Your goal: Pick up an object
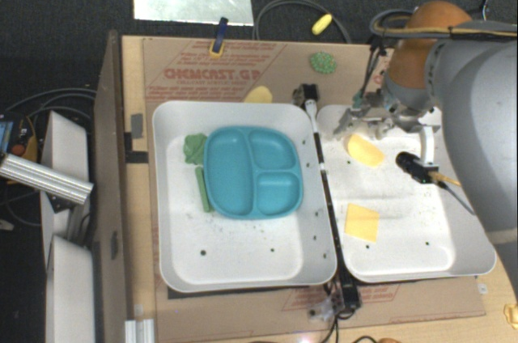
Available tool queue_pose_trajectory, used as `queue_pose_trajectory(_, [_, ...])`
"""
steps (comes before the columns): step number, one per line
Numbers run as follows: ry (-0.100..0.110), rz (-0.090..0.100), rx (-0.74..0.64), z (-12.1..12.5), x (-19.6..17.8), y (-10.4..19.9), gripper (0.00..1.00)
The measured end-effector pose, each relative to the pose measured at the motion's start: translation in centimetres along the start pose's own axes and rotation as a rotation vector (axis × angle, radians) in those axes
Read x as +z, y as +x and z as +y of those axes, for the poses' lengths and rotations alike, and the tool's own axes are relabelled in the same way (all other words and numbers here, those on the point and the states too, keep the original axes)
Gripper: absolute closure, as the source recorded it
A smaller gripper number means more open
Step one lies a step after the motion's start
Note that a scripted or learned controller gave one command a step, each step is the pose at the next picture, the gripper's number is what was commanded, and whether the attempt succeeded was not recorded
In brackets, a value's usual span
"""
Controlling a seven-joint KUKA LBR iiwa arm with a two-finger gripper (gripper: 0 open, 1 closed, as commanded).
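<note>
Bench (129, 196): wood-edged, top covered by a brown cardboard sheet (243, 70) with red print. Two shallow white bins sit on it side by side, touching: left bin (174, 196), right bin (405, 252). On the cardboard behind the bins: green round scrubby thing (324, 62), yellow piece (259, 95) at the left bin's back rim, blue-and-yellow clamp (219, 38) at the back edge.

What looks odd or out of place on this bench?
Several small things lie outside the bins on the cardboard: a yellow piece at the left bin's rim, a green round thing, and a blue-and-yellow tool.
</note>
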State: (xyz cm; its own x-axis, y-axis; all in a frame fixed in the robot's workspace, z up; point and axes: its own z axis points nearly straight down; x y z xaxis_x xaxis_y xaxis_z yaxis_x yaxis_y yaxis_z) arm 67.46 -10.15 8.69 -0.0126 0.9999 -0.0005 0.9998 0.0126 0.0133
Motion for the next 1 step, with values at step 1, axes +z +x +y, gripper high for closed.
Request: queue_pose_trajectory(1, [0.010, -0.001, 0.009, -0.55, 0.15, -0.83, 0.00])
